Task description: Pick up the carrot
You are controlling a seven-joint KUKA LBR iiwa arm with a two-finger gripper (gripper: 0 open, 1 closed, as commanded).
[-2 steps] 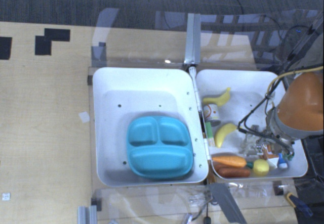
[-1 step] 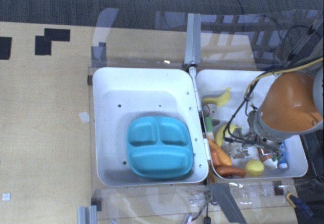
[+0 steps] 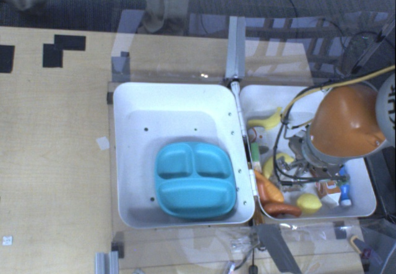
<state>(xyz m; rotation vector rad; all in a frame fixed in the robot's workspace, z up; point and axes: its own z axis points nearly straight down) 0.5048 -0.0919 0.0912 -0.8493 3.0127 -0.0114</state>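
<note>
Arm hangs over right bin; carrot beside lemon.

My arm wears a smooth, rounded orange band over a grey metal wrist collar. Black cables loop loosely around the wrist, and a yellow cable arcs across the top of the band beside a black one.
</note>
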